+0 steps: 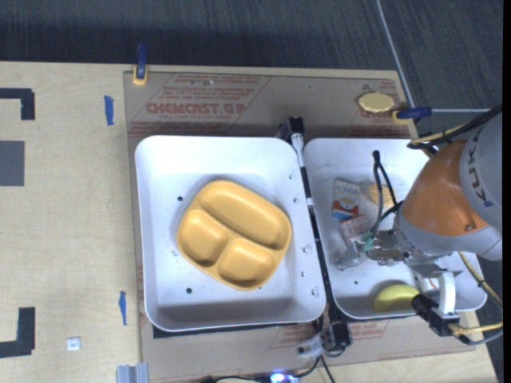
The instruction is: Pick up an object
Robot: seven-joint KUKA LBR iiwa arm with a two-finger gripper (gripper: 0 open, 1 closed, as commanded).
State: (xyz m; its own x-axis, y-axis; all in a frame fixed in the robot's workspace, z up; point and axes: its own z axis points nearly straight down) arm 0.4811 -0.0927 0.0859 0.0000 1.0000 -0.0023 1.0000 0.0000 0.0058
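Observation:
The right bin [319, 214] holds a small white packet with red and blue print [347, 196], a clear crinkled wrapper [350, 238] and a yellow rounded object [395, 296] near its front wall. My gripper [366, 246] is down inside this bin, right beside the clear wrapper and just above the yellow object. The grey wrist and orange band [443, 198] cover the right part of the bin. In the left bin [152, 214] lies a yellow three-compartment tray [233, 234].
Black cables [382, 183] loop from the arm over the right bin. A black divider strip [307, 206] runs between the bins. A tan disc [375, 101] and a blue clamp [411, 112] sit at the bench's back right.

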